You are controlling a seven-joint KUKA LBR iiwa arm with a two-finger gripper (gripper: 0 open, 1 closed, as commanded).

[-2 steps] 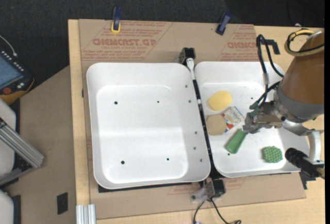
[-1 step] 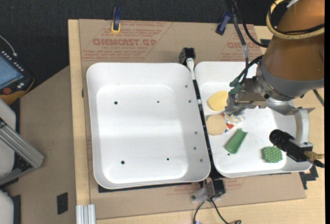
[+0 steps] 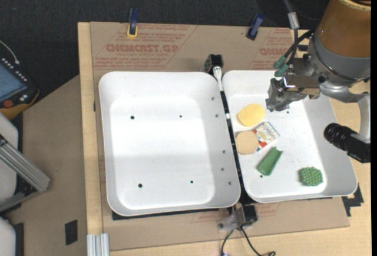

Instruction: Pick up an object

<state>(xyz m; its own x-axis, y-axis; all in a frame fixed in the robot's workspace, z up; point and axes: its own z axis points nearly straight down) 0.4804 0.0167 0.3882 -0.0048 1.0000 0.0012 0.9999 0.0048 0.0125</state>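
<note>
Yellow piece (image 3: pixel 251 114) just beside tool (image 3: pixel 278 105), apparently ungrasped.

I can't make out the fingers of the gripper (image 3: pixel 279 102); they blur into a dark mass over the right bin (image 3: pixel 337 181), whose far right rim is covered by the arm (image 3: pixel 347 19) and a black fitting. The arm itself is cut off by the top and right edges. The print on the small packet (image 3: pixel 267 133) is too fine for me to read, and it overlaps the tan disc (image 3: pixel 245 143).
</note>
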